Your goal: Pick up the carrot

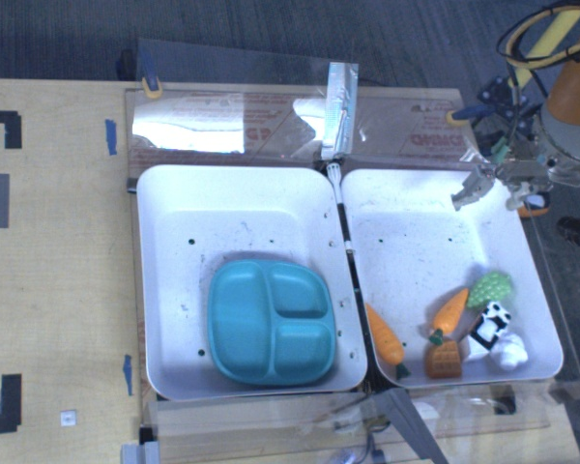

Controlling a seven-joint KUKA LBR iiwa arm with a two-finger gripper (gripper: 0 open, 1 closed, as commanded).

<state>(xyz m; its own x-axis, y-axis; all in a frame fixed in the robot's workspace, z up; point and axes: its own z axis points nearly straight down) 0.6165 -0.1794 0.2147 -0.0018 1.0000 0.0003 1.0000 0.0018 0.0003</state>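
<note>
Two carrots in right bin, gripper above far edge

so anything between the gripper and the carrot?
Nothing visible. The gripper sits over the far right corner of the right bin; bare bin floor lies between it and the carrot against the near left wall. The other toys cluster to its right.

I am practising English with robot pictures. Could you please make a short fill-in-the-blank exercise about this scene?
1. The teal divided plate lies in the ___ bin.
2. The carrot by the divider lies in the ___ bin.
3. The gripper is above the right bin's ___ corner.

Missing words: left; right; far right
</note>
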